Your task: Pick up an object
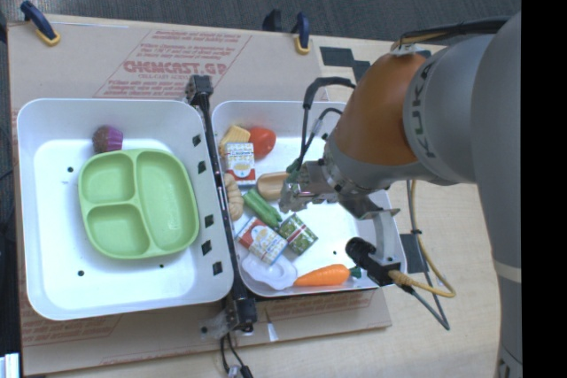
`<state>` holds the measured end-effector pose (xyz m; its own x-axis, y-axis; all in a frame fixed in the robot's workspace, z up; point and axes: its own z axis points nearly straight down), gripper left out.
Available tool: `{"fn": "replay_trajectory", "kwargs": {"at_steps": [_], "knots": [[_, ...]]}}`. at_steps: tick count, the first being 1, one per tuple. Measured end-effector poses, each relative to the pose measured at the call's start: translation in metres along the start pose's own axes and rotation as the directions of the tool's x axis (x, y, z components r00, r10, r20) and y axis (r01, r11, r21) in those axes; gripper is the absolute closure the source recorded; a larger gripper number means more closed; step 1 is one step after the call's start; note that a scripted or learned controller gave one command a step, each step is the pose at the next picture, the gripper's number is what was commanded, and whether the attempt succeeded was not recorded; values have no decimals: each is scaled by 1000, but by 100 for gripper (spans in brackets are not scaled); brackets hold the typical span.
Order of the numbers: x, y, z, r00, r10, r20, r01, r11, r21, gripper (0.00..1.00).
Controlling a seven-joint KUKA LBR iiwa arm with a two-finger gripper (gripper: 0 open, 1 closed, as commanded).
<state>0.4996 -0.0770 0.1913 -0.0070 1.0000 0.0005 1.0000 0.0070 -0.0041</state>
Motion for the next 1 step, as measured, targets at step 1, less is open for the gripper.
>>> {"fn": "replay_trajectory", "kwargs": {"at_steps": [1], "knots": [[-1, 0, 0, 1000, 0, 1, 0, 1000, -1, 0]]}}
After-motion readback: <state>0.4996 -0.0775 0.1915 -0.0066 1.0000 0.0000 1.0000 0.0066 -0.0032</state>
